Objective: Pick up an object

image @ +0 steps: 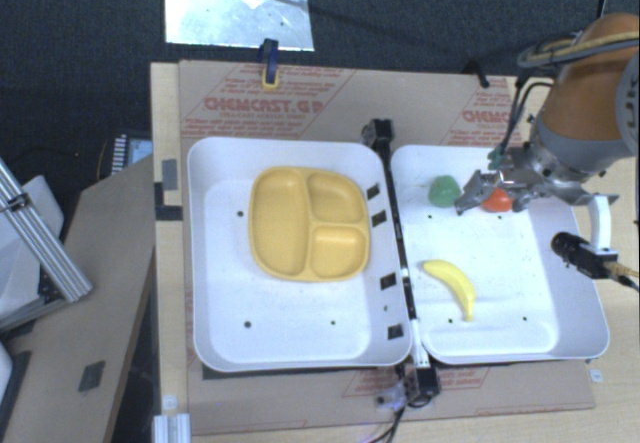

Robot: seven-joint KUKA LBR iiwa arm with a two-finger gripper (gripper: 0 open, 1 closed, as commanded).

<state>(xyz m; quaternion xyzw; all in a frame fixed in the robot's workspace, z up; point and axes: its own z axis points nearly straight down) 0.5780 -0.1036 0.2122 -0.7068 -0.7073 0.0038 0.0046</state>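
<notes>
Look at your arm (590, 101): it is big and round, with a fat orange band and grey metal under it. A thin yellow and grey ring sits along the top. A thin black cable runs down its side. At the end you see the gripper (487, 193), made of small shiny grey metal parts. A white piece and a black knob stick out below.
</notes>
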